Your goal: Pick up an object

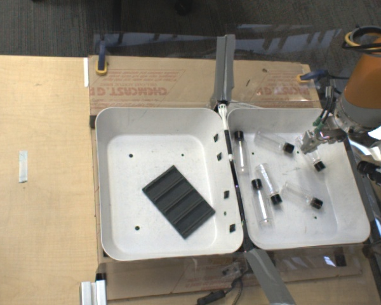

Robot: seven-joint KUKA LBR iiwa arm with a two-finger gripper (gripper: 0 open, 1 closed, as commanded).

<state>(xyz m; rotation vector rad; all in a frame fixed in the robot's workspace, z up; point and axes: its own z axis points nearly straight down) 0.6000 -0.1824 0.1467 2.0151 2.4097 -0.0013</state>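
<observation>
Several clear plastic tubes with black caps lie scattered in the right bin (362, 224). The longest tube (263, 202) lies near the middle of that bin, running top to bottom, see-through with a dark cap at its upper end. A second long tube (239, 150) lies just beside the bin's left wall, its black cap at the top. Shorter tubes (305, 197) lie apart from one another across the bin floor, each a faint glassy body ending in a small black cap.

The gripper (309, 142) is low over the upper right part of this bin, close to two of the short tubes; whether it is open or closed cannot be told. The arm (366, 81), with its orange band, reaches in from the right.

In the left bin (105, 189) a dark ribbed rectangular block (178, 201) lies flat at a slant. Both bins rest on the tabletop (38, 119).
</observation>
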